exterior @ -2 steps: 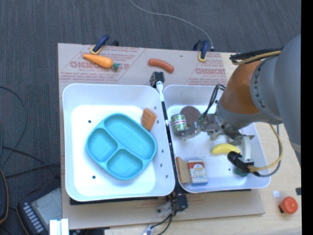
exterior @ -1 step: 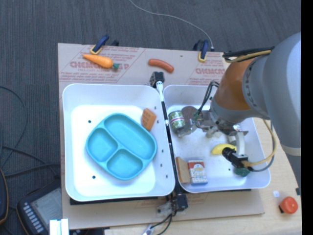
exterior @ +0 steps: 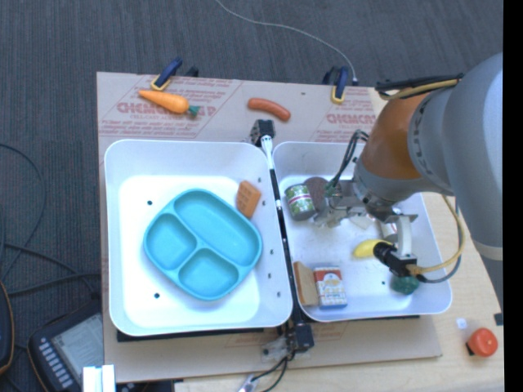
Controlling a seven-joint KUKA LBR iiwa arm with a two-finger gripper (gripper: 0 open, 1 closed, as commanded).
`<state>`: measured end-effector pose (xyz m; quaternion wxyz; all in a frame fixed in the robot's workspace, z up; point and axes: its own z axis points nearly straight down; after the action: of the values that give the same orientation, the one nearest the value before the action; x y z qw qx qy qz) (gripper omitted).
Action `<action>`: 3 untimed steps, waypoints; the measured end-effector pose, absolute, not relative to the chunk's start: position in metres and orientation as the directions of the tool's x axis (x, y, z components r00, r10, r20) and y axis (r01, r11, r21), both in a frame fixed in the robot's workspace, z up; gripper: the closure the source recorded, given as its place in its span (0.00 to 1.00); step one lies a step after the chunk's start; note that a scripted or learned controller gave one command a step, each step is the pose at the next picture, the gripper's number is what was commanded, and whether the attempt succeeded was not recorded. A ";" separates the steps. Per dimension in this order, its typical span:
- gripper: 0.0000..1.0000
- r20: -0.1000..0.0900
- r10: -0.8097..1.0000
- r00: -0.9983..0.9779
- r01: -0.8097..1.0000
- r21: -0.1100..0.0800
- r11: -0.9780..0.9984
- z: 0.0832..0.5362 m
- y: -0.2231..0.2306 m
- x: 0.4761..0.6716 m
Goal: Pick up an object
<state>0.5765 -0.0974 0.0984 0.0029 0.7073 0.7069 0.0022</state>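
- Gripper (exterior: 333, 205) sits centre-right of frame, low in the right bin (exterior: 433, 300), nose pointing left toward the green can (exterior: 299, 200).
- Claw state: can't tell how far open, wrist and cables hide it; nothing seen clamped in it.
- Can lies on its side, upper left of the right bin, just beside the divider and apparently touching or nearly touching the gripper tip.
- Handling guess for can: rigid, smooth, curved, so prob slippery and prone to roll. Best taken across the round body near mid-length, not at the rims.
- Other candidates in same bin:
  - yellow banana-like piece (exterior: 366, 249), right of centre, under the arm; small, likely light plastic, curved, grab at the middle.
  - red-and-white box (exterior: 329, 286), bottom left of bin; flat faces, stiff, light; pinch across its narrow sides. Brown slab (exterior: 306, 284) touches its left side, so little room there.
  - dark green item (exterior: 403, 283), lower right; too small to judge.
- Left bin (exterior: 114, 219) holds a blue divided plate (exterior: 202, 243) and an orange-brown wedge (exterior: 248, 198), well apart from the gripper.
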 end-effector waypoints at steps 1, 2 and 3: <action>0.00 -0.001 1.000 0.000 1.000 0.007 0.000 0.098 -0.097 0.576; 0.00 -0.002 1.000 0.001 1.000 0.008 -0.001 0.088 -0.113 0.516; 0.00 -0.006 1.000 0.002 1.000 0.014 -0.002 0.088 -0.096 0.487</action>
<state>0.4875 -0.0963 0.0882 0.0070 0.7078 0.7064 0.0030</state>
